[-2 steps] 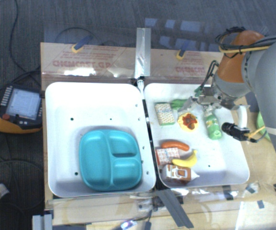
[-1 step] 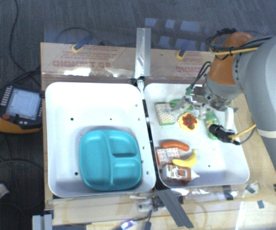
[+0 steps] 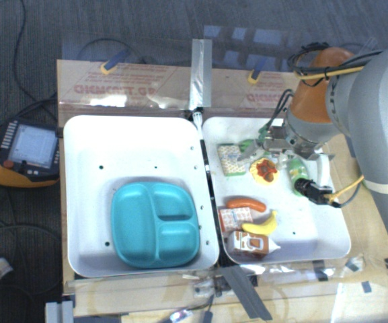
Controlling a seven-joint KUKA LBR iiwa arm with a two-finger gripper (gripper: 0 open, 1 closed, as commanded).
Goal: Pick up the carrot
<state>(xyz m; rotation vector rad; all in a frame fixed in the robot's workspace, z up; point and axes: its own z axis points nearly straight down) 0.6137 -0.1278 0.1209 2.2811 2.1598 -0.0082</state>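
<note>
Your end effector [image 3: 272, 147] hangs over the right bin [image 3: 328, 237], and you cannot tell how it is set.
Your carrot [image 3: 246, 204] lies well apart from it, nearer the bin's front, just above a banana [image 3: 261, 225] and beside a red packet [image 3: 236, 217]. A teal tray [image 3: 154, 224] sits in the left bin [image 3: 86, 153].

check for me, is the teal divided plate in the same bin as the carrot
No, the teal plate lies in the left bin; the carrot lies in the right bin.
</note>
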